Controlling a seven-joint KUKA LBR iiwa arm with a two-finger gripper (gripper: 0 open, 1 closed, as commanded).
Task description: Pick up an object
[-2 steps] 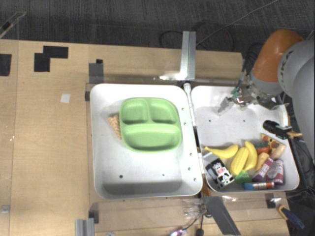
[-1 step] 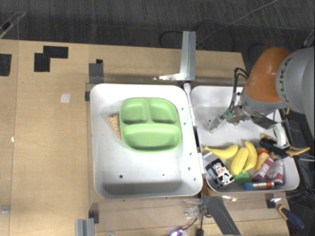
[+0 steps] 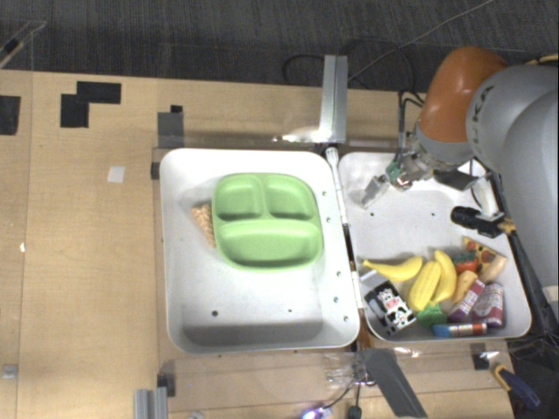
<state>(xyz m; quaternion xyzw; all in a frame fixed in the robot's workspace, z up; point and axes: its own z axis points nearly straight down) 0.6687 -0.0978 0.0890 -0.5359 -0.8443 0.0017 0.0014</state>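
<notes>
Wooden bench (image 3: 87,260) bears two white bins: the left bin (image 3: 188,304) holds a green tray (image 3: 265,219); the right bin (image 3: 419,208) has a banana (image 3: 395,269) and small toys piled near. The gripper (image 3: 384,184) hovers over its far left corner, grasping nothing, whether spread I cannot tell; picking remains undone.

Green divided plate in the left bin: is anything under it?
Yes. A tan, textured item pokes out from under the left edge of the green divided plate in the left bin. Only that strip is visible; the plate covers the rest, so I cannot identify it.
</notes>
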